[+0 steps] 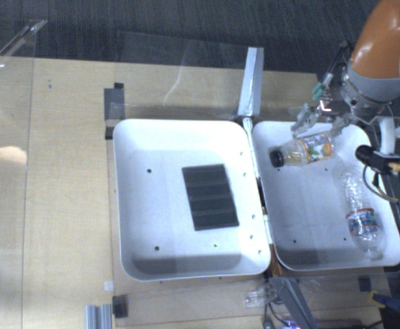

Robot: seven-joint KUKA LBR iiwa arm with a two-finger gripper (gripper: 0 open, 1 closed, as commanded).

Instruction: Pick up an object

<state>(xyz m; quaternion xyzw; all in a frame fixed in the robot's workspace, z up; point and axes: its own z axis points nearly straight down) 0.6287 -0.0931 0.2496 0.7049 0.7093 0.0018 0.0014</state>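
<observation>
Hovering at the right bin's [392, 256] far edge, the gripper [318, 117] seems to pinch a small bottle [302, 151]; I cannot tell for certain. Next comes lifting clear, I'd judge.

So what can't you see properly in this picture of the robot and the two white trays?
- Gripper: in the camera view its fingers are small and blurred, above the bottle with the black cap; whether it touches the bottle is unclear.
- Arm: cut off by the right edge.
- Clear bottle in the right bin: see-through and blurred, label unreadable.
- Dark ribbed pad in the left bin: too small to identify.
</observation>
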